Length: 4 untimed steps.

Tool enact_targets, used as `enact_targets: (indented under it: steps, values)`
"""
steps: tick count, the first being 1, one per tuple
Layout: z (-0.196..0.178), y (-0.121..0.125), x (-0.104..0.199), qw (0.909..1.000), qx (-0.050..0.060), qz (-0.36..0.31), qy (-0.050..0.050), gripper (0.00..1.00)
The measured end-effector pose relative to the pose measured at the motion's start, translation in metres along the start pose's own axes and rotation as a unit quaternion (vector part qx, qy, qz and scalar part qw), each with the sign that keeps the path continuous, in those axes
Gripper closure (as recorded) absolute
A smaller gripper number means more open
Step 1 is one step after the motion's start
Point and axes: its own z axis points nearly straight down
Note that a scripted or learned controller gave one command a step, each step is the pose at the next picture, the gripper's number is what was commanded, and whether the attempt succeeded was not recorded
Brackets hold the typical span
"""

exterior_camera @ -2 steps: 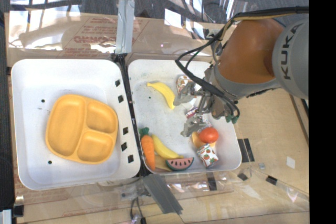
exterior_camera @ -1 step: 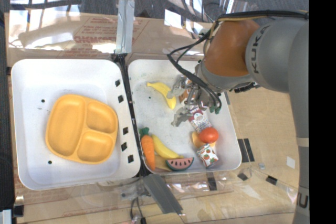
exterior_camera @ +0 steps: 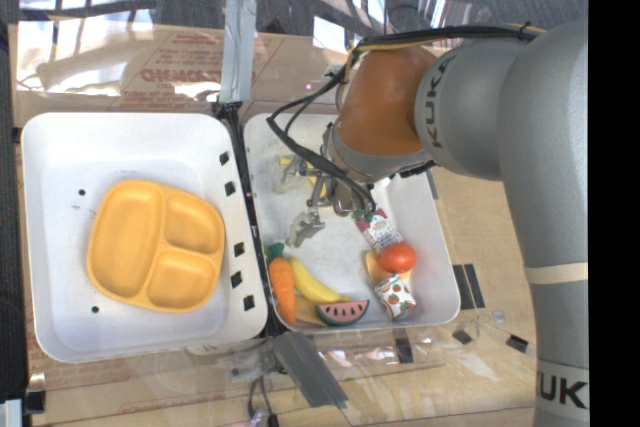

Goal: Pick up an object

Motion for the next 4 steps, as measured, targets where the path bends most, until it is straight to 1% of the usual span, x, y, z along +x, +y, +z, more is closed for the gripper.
enact_targets:
  steps: [1, 2, 3, 4]
  values:
    - [-0.086, -0.051, -0.022, 0.9999, 0.003, -0.016, -0.006, 0.0]
    - [-0.003, -0.117, -0.064, 0.9998, 0.003, -0.019, -0.007, 0.0]
    - [0.0, -0.095, -0.047, 0.9955, 0.001, 0.095, -0.004, 0.0]
    - [0.0, -0.114, 0.005, 0.9825, 0.001, 0.186, -0.003, 0.0]
